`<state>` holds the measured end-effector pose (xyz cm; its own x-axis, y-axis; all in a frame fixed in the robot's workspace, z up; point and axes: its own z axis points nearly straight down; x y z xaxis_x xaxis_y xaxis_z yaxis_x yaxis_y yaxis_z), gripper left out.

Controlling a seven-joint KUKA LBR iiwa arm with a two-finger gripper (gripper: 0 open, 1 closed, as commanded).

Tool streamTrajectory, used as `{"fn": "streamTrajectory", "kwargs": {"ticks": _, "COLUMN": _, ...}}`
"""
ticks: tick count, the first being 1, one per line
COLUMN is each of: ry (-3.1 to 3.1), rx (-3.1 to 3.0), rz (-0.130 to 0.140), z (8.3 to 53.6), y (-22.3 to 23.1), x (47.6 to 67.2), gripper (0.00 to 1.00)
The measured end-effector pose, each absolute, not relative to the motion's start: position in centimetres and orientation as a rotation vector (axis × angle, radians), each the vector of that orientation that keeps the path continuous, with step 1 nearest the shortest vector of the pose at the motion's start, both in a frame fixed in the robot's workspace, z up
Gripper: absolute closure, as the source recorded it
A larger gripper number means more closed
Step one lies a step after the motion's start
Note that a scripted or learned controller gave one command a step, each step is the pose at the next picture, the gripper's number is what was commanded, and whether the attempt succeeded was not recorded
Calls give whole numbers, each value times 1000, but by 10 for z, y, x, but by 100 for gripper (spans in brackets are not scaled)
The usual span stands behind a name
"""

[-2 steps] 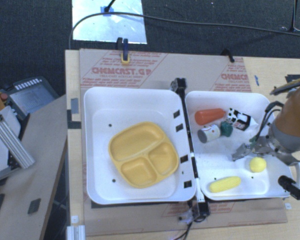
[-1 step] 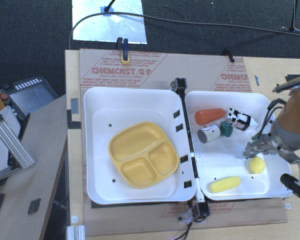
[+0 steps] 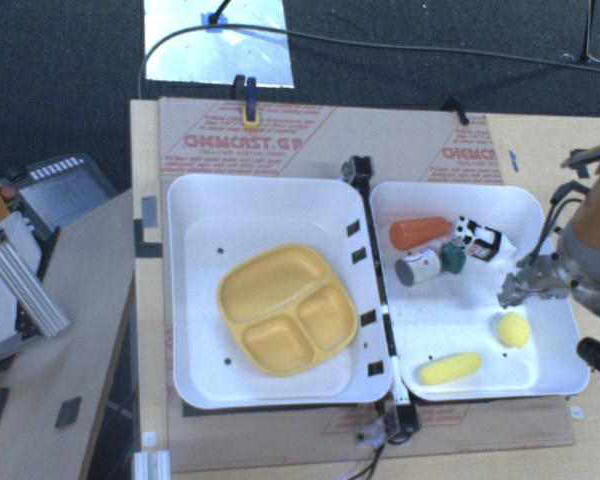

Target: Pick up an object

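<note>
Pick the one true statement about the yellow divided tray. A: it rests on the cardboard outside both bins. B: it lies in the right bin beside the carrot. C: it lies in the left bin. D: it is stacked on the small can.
C: the yellow divided tray lies flat inside the left bin, while the carrot and small can sit in the right bin.

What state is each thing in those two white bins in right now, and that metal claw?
Yellow divided tray: flat in the left bin, compartments up.
Orange carrot: lying in the right bin.
Small grey can: on its side, beside the carrot.
Black-and-white toy: lying near the far wall.
Yellow lemon: resting loose.
Yellow corn cob: lying flat near the front.
Gripper: over the right bin's edge, holding nothing visible.
</note>
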<state>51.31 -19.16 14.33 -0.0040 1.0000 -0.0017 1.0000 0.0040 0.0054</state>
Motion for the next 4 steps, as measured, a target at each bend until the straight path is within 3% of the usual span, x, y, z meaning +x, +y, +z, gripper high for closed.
{"fn": "streamTrajectory", "kwargs": {"ticks": 2, "ry": 2222, "rx": 2210, "rz": 6, "z": 262, "y": -196, "x": 519, "gripper": 100}}
{"fn": "streamTrajectory", "kwargs": {"ticks": 4, "ry": 2232, "rx": 2211, "rz": 4, "z": 249, "y": -83, "x": 535, "gripper": 100}}
